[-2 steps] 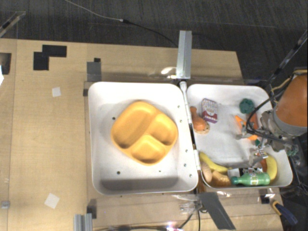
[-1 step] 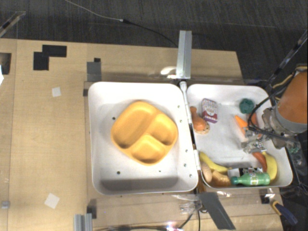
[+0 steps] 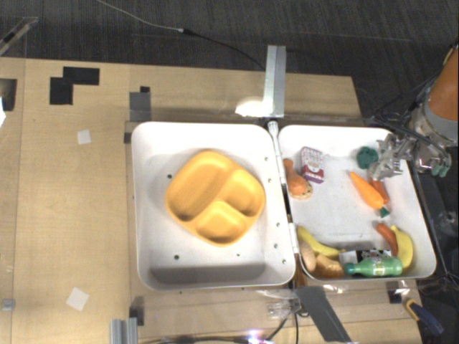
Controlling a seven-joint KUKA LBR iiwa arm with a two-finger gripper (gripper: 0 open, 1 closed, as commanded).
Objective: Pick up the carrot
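The carrot (image 3: 367, 190) is orange with a small green stub at its lower end. It lies slanted in the right part of the right bin (image 3: 337, 217). My gripper (image 3: 389, 160) hangs over the bin's back right corner, just behind and to the right of the carrot's thick end. Nothing shows as held in it.
A teal object (image 3: 367, 156) sits beside the gripper. The right bin also holds a small carton (image 3: 313, 165), a brownish vegetable (image 3: 295, 182), two bananas (image 3: 316, 244), a green bottle (image 3: 373, 266) and a smaller orange-red piece (image 3: 387, 236). A yellow divided plate (image 3: 215, 196) lies in the left bin (image 3: 150, 192).
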